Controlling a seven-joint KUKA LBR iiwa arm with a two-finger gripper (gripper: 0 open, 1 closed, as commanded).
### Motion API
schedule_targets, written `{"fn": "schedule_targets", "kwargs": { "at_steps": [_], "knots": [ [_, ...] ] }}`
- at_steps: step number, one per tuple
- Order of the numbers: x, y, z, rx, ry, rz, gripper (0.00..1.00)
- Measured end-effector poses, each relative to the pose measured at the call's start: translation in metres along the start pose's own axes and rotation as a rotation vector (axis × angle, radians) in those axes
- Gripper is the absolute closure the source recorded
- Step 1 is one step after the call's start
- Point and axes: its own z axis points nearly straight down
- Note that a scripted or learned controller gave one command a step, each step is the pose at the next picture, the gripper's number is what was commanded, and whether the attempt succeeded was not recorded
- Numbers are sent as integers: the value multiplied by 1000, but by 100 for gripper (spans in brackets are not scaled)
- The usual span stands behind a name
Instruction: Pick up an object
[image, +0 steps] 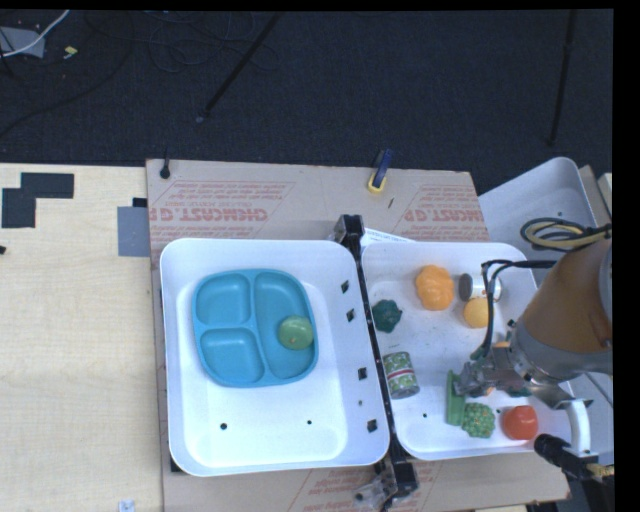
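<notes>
Green toy — under gripper

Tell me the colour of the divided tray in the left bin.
Light blue. The divided tray shows clearly in the camera view, with a green ball in it.

In the left bin a blue divided tray holds a green ball. The right bin carries an orange, a dark green piece, a can, broccoli and a tomato near its front edge. The pincer hangs just above the broccoli.
</notes>
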Motion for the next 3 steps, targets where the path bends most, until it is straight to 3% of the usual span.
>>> {"fn": "schedule_targets", "kwargs": {
  "at_steps": [1,3],
  "knots": [
    [-6,-8,-57,0,-6,0,100],
    [-7,-10,-128,0,-5,-8,100]
  ]
}}
